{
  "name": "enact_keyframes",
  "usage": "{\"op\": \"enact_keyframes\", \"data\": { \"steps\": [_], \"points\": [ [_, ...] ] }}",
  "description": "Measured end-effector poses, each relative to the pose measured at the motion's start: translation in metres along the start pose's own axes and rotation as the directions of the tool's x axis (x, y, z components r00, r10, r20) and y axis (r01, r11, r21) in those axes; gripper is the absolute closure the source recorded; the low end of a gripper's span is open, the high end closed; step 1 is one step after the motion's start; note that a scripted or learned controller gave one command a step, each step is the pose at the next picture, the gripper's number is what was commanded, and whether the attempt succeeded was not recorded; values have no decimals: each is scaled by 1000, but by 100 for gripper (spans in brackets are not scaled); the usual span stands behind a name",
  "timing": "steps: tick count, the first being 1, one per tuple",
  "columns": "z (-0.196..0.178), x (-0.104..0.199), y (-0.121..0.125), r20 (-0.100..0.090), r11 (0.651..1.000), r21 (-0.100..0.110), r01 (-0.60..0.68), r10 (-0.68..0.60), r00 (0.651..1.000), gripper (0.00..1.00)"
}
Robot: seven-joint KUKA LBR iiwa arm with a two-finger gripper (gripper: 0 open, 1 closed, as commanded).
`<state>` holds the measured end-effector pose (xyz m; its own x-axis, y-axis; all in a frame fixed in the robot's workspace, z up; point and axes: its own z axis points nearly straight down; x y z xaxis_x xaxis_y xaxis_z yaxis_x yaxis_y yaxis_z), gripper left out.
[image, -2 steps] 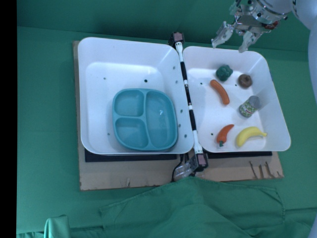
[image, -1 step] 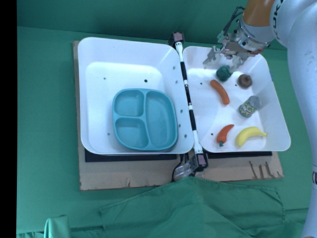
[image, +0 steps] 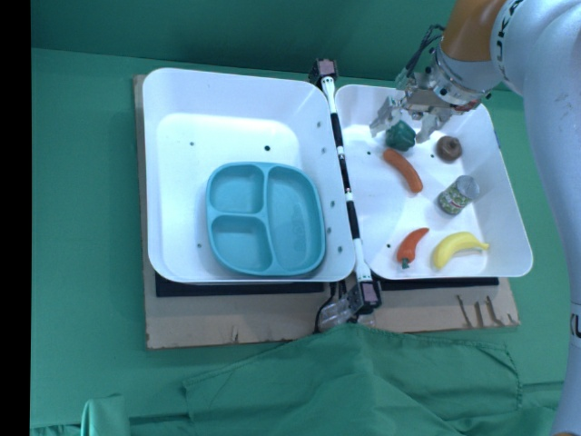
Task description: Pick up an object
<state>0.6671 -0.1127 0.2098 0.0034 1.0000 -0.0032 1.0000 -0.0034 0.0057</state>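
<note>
**Listener:** Where are you, and what is under you?

**Arm:** I reach in from the right, over the far end of the right bin [image: 508, 243]. My fingers [image: 410, 122] are spread apart and point down, straddling a small dark green pepper-like toy [image: 400, 136] that sits on the bin floor. They are not closed on it; I grip nothing.

**Listener:** What else lies in that bin?

**Arm:** Just right of the green toy sits a round brown doughnut [image: 448, 148]. Below it lies an orange-red sausage [image: 403, 170], its long axis running diagonally from upper left to lower right. A small can [image: 457, 195] lies tilted near the right wall. At the near end, a red chili [image: 410, 246] points its green stem towards the near edge, and a yellow banana [image: 457, 248] lies beside it, curving roughly left to right.

**Listener:** And the other bin?

**Arm:** The left bin [image: 182, 107] holds a teal divided plate [image: 264, 218] with three compartments, lying flat. Both bins rest on a green counter [image: 82, 198].
</note>
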Motion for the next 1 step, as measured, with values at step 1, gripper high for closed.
{"op": "enact_keyframes", "data": {
  "steps": [1],
  "points": [
    [-13,-1,2,2,1000,-7,-3,3,1000,100]
  ]
}}
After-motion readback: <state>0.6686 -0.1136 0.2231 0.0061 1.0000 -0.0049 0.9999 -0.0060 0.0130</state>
